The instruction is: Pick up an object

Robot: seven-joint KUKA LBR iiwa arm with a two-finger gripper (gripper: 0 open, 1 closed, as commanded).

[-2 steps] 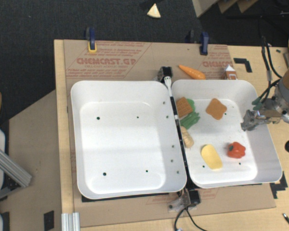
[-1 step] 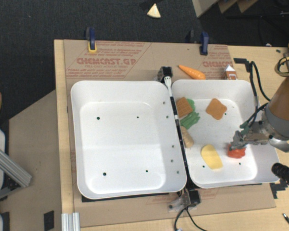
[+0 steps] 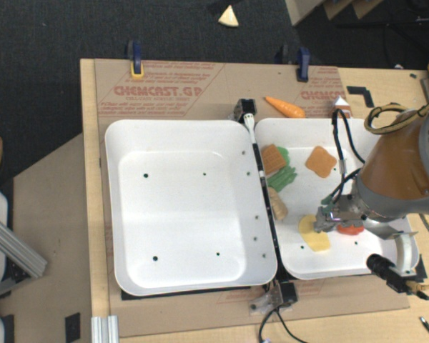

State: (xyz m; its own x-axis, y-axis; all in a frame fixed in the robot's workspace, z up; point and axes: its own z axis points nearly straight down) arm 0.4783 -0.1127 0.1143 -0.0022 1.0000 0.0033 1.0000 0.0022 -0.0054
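Note:
The right bin (image 3: 293,263) holds several small objects. A yellow piece (image 3: 314,236) lies near its front, with a red piece (image 3: 352,229) just to its right. An orange-brown block (image 3: 320,161) sits toward the back, and another orange-brown piece (image 3: 273,158) rests on a green one (image 3: 282,177) by the left wall. A tan piece (image 3: 277,204) lies along the divider. My gripper (image 3: 330,219) hangs low over the bin, right above the yellow piece and beside the red one; the wrist hides its fingertips.
The left bin (image 3: 129,148) stands beside the right one. An orange carrot-shaped toy (image 3: 284,107) lies on the board behind the right bin. Blue clamps (image 3: 135,57) hold the board's far edge. Cables loop around the arm at the right.

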